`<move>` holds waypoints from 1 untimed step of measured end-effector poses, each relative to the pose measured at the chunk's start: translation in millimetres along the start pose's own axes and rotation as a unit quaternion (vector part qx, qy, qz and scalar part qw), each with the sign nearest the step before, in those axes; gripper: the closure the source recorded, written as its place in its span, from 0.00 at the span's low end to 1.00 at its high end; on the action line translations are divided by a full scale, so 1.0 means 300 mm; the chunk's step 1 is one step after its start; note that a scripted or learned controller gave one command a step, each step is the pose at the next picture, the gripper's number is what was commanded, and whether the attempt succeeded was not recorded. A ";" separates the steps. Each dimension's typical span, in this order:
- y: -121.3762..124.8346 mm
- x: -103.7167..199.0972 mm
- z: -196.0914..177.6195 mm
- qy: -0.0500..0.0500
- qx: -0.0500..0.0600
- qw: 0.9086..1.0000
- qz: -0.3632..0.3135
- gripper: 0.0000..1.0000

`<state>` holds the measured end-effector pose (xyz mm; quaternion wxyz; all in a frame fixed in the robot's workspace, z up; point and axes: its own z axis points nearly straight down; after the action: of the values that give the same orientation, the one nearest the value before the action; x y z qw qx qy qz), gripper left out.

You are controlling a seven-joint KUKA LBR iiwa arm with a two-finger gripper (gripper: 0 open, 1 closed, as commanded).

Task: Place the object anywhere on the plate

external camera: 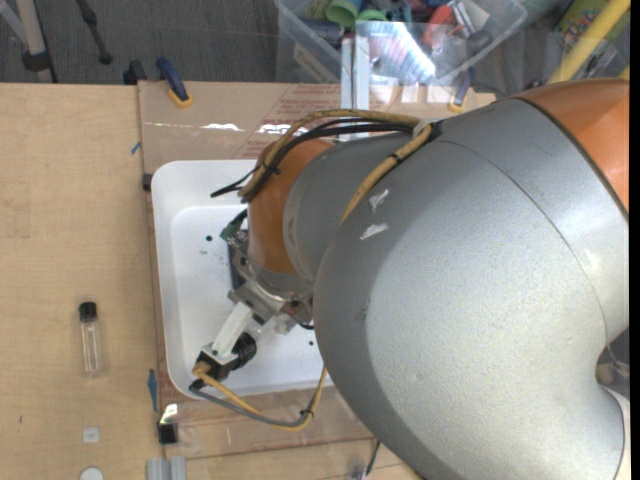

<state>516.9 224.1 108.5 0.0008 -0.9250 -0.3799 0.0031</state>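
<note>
- Gripper (246,280) over the bin (175,268); whether it is open or closed, cannot tell
- Arm (470,288) enters from 3 o'clock
- Vial (90,336) at bin's 9 o'clock

Bright, even light falls from overhead. The white bin (185,268) looks almost washed out, and glare streaks the glossy sheet (235,128) behind it. The arm (480,298), close to the lens, appears soft and slightly blurred, shading the bin beneath. The floor (200,13) above stays dim.
</note>
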 end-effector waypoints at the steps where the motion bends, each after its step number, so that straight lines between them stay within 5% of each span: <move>1: -0.072 -0.078 0.058 0.010 -0.006 0.999 0.047 1.00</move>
<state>485.1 223.0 91.2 -0.0008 -0.9418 -0.3360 -0.0082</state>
